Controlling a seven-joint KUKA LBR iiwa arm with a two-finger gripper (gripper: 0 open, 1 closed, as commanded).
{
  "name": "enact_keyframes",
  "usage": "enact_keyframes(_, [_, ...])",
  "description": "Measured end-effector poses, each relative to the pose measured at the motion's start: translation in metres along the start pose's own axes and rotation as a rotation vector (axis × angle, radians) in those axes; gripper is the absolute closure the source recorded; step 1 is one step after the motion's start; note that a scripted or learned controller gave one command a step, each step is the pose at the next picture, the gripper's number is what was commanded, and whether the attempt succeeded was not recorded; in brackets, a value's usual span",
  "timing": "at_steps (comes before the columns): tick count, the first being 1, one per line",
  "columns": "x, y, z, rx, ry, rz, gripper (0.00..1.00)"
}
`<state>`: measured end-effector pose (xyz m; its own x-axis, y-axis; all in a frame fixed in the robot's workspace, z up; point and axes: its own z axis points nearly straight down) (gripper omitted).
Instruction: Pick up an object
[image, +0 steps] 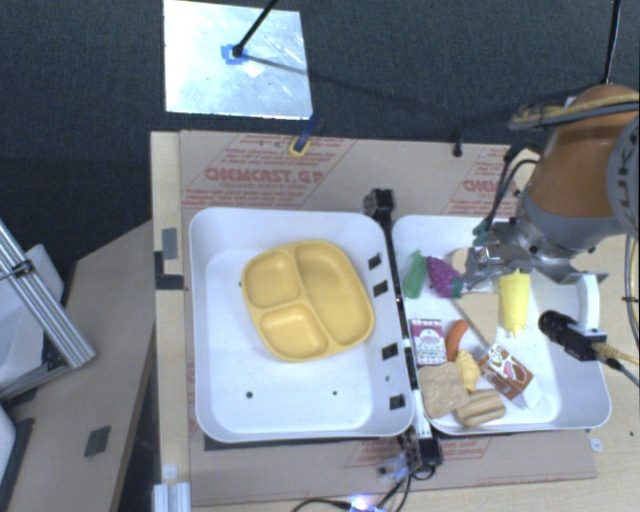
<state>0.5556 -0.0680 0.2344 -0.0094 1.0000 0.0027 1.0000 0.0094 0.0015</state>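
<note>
The objects for picking lie in the right bin (596, 400), crowded toward its left half. Nearest the hand (480, 262) is a purple piece (441, 275), just to the hand's left and a little below it; whether the two touch cannot be told. A green piece (414, 273) lies just beside the purple one, against the bin's left wall. A yellow bottle-shaped item (514, 300) lies just below and to the right of the hand, its length running up and down the bin.

Further toward the near edge: a small white-and-pink carton (428, 341), an orange carrot-like piece (457, 337) beside it, a tan cracker-like slab (441, 390), a small yellow piece (468, 370), a red-and-white packet (506, 371) and a tan roll (479, 408). All are well apart from the hand.

The hand is low over the upper middle of the right bin, carried by the grey arm (578, 215) with its orange band, entering from the right. Its metal tips are too small and cluttered to judge; I cannot tell whether it is spread or pressed together, nor that it has anything.

The left bin (225, 400) holds a yellow divided tray (305, 298). Both bins rest on the bench (260, 170).
</note>
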Motion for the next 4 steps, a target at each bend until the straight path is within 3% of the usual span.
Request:
enact_keyframes(2, [0.089,-0.041,0.02,0.003,0.0,0.0,1.0])
enact_keyframes(3, [0.111,-0.047,-0.001,-0.002,-0.001,0.001,1.0])
enact_keyframes(4, [0.099,-0.042,0.007,0.001,-0.003,0.009,1.0])
